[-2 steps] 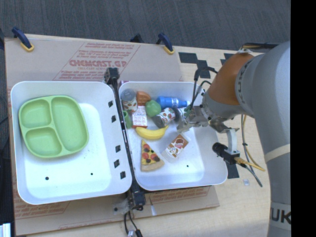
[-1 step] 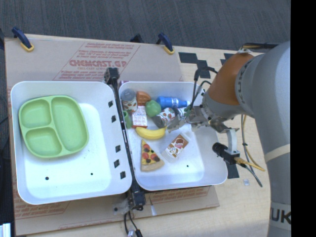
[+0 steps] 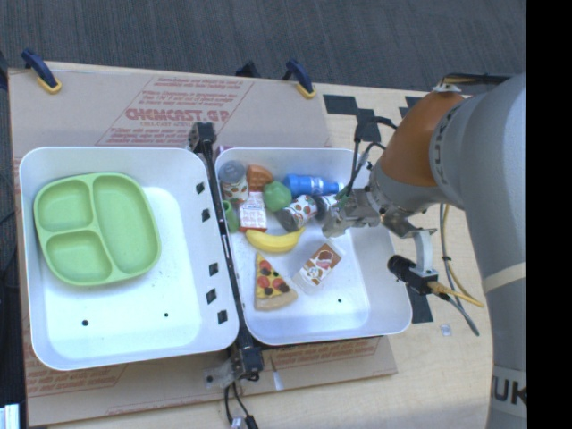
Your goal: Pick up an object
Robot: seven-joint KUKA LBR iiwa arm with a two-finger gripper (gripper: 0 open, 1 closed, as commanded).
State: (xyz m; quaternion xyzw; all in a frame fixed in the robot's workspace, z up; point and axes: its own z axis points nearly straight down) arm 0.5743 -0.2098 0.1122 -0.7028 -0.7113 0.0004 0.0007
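Pincer [image 3: 332, 214], its grip state unclear to us, hung mid-frame in the right bin [image 3: 380, 315] among banana [image 3: 273, 239], blue bottle [image 3: 311, 184] and pizza slice [image 3: 269, 282]; the left bin [image 3: 125, 333] held a green tray [image 3: 95, 228].

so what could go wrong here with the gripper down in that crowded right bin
1. The gripper sits low in the right white bin among tightly packed items: the blue plastic bottle, a green block and the yellow toy banana. It could nudge or pinch a neighbour.
2. The bottle is rounded and may roll away.
3. The gripper is near the bin's right wall, so the arm could bump it.
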